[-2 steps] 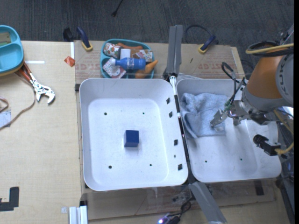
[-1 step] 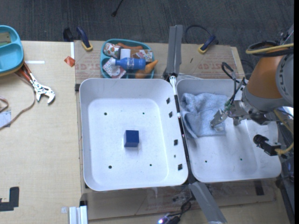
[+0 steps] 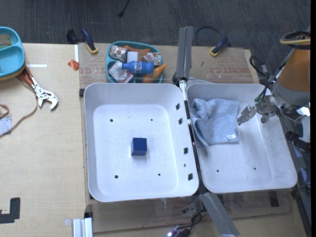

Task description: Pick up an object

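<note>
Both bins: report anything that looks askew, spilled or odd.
Only the grey cloth stands out: it lies crumpled in the right bin's far left corner. The blue cube sits square in the left bin.

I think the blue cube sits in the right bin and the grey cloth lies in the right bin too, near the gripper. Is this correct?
Not quite. The blue cube sits in the left bin, not the right one. The rest holds: the grey cloth lies in the right bin, near the gripper. The camera view shows this.
</note>
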